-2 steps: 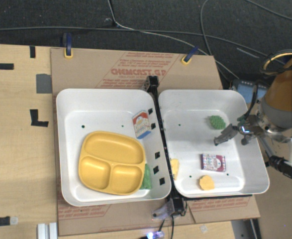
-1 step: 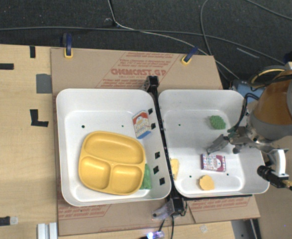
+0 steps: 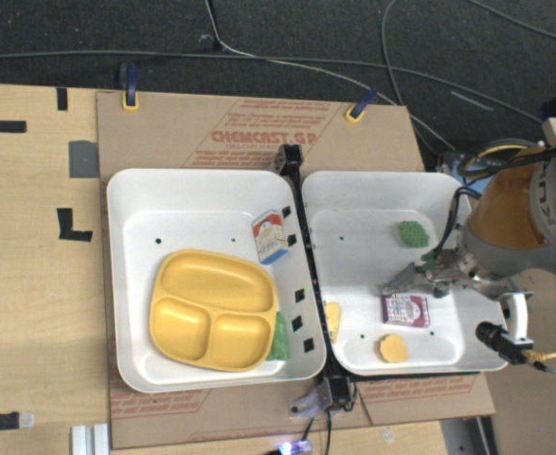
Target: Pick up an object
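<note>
Gripper [image 3: 412, 282], finger state indiscernible, poised just above the purple packet [image 3: 405, 309] in the right bin [image 3: 353, 190]. A sound grasp probably requires centring over the packet before descending.

Colours you had in front of you

You saw two white bins [image 3: 126, 254] on brown cardboard [image 3: 259, 131], a yellow divided tray [image 3: 211, 306], a green pad [image 3: 413, 232], a purple-and-white packet [image 3: 405, 309], a yellow disc [image 3: 392, 349], a white carton [image 3: 271, 236] printed red and blue, and the grey arm's [image 3: 505, 254] orange band [image 3: 500, 207].
</note>
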Controlling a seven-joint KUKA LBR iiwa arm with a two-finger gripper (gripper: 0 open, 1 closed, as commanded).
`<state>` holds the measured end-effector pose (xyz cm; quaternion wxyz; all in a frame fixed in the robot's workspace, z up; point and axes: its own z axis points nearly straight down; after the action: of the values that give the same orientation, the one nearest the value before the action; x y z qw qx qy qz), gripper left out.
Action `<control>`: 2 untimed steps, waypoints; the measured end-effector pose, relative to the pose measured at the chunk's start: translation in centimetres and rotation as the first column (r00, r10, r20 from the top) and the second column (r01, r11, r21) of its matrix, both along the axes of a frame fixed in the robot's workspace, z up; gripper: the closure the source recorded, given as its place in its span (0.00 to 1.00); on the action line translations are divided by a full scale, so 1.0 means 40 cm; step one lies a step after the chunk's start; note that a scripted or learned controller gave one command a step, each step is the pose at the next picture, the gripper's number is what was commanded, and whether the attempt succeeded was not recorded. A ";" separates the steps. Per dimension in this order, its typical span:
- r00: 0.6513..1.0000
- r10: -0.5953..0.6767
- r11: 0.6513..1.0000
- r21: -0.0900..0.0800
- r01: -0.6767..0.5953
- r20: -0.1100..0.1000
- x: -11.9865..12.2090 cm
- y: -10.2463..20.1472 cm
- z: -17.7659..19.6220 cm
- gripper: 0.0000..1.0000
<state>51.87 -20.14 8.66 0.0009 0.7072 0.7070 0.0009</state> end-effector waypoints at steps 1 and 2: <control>1.000 0.002 1.000 0.003 -0.002 0.012 0.012 0.005 0.041 1.00; 1.000 0.001 1.000 -0.001 -0.001 -0.001 0.005 -0.006 0.150 1.00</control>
<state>52.09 -20.40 14.64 0.0011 0.7070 0.7072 0.0002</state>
